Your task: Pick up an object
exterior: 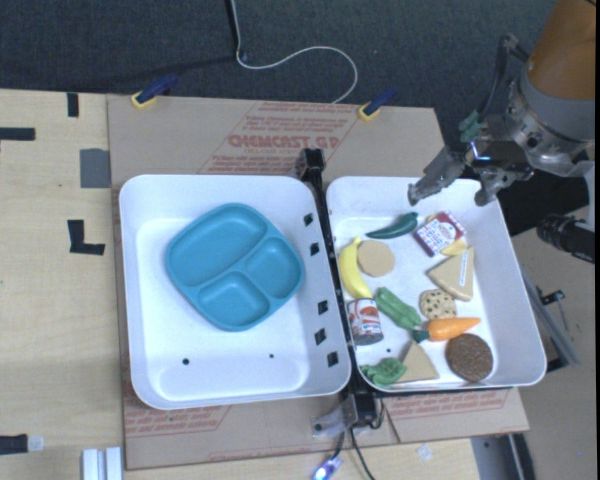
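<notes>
**Gripper spread above the toy food**

The gripper [453, 186] hung with its fingers spread apart and nothing between them, over the far edge of the right bin [515, 268]. Below it lay a green pepper [392, 227], a purple packet [438, 233], a banana [353, 269] and a carrot [452, 327]. The left bin [145, 268] held a blue divided plate [234, 265].

A: arm [565, 48] look?
B: orange band up top, light grey metallic collar under it at the wrist.
A: hand [450, 190]?
B: dark grey/black, two thin fingers [427, 183]. Small teal-green part on its left side, bluish glint mid-body.
A: cables, markings?
B: a dark cable or strut runs along the wrist. Markings too blurred to read.
</notes>
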### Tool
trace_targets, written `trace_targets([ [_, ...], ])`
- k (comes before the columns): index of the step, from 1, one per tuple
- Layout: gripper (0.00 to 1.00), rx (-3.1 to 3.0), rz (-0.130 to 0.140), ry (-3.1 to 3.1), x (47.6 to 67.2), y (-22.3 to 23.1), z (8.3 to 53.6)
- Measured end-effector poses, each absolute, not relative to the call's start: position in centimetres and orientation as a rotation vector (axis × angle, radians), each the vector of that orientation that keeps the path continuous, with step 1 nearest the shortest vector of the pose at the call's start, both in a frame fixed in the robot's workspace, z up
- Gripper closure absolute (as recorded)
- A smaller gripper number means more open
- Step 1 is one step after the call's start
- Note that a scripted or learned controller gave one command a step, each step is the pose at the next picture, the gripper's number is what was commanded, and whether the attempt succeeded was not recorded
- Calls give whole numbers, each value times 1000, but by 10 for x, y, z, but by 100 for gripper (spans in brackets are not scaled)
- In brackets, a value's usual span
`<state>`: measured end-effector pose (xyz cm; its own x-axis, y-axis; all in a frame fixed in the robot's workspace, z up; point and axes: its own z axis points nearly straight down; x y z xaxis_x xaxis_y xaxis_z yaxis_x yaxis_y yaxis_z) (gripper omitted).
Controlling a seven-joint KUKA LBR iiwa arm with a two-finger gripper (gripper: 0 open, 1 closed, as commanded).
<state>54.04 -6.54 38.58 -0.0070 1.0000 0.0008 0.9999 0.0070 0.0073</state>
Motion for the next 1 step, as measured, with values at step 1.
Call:
trace_targets([
  [1,0,2221,-9,2234,480,-8,332],
])
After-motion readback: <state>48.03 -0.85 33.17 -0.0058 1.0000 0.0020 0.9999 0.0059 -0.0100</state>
